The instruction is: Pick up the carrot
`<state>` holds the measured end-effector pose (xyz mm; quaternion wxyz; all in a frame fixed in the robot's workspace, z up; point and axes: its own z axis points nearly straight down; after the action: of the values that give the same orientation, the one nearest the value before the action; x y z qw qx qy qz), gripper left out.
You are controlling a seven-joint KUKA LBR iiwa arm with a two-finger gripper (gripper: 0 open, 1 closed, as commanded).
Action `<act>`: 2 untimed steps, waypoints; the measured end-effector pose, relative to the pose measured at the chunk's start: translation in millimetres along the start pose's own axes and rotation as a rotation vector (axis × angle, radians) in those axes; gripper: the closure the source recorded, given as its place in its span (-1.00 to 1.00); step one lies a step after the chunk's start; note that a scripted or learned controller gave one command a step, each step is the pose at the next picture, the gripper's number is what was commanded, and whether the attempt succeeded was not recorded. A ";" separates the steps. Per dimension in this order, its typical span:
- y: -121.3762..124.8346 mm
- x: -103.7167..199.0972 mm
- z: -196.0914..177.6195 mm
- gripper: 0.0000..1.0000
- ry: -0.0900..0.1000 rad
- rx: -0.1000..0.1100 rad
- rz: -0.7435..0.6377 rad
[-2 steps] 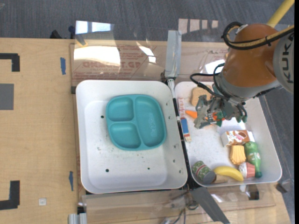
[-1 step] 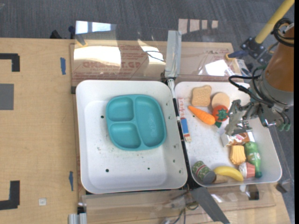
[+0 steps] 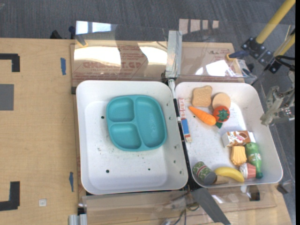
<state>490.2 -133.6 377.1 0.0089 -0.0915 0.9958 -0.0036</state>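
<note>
**One carrot, right bin, not yet picked**

Item: carrot (image 3: pixel 202 116), lying slantwise between bread slice (image 3: pixel 201 96) and tomato (image 3: pixel 221 114), touching the tomato. Hand (image 3: pixel 275 108) beside the bin's right wall; I cannot tell its state. I advise gripping across the carrot's thick middle.

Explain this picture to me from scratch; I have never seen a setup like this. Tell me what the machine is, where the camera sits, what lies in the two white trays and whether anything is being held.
One camera, fixed above a bench, looks down at a slant. The machine is a robot arm with a two-finger gripper that reaches in from the right; part of it shows at the right edge, too blurred to read its fingers. Nothing is seen held.

Two shallow white bins sit side by side. The left bin holds a teal divided plate. The right bin holds toy food: the carrot it should pick up, lying free beside a tomato, with a bread slice above, plus a banana and corn lower down.
</note>
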 end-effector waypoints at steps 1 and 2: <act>1.9 -2.7 -7.2 1.00 -0.002 -0.002 -0.002; 1.9 -5.2 -19.1 1.00 -0.013 0.001 -0.002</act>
<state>494.7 -130.7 396.2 0.0153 -0.0923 0.9956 -0.0037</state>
